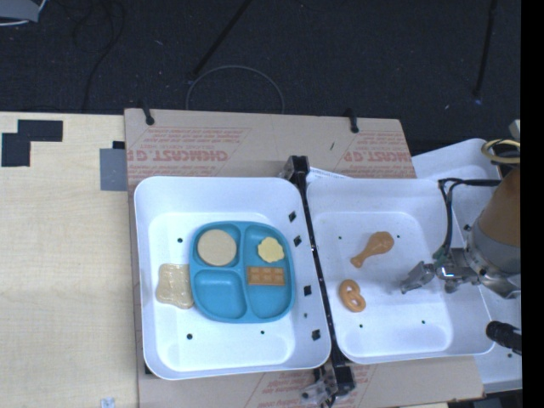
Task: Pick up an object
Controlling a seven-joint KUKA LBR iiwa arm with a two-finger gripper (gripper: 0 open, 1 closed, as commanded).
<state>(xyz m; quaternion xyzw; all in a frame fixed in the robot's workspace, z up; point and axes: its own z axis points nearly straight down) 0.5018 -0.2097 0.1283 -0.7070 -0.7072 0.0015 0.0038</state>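
Two toys lay in the right bin [382, 347] | drumstick [374, 248] centre-right, pretzel [352, 295] below it | gripper [416, 279] low beside them for reaching, pincer state: cannot tell, nothing visibly held.

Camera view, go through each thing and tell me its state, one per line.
claw: low in the right bin, holding nothing
drumstick: lying loose, right bin
pretzel: lying flat, right bin
blue tray: flat in left bin
round patty: in tray compartment
yellow piece: in tray compartment
waffle: in tray compartment
toast: beside tray
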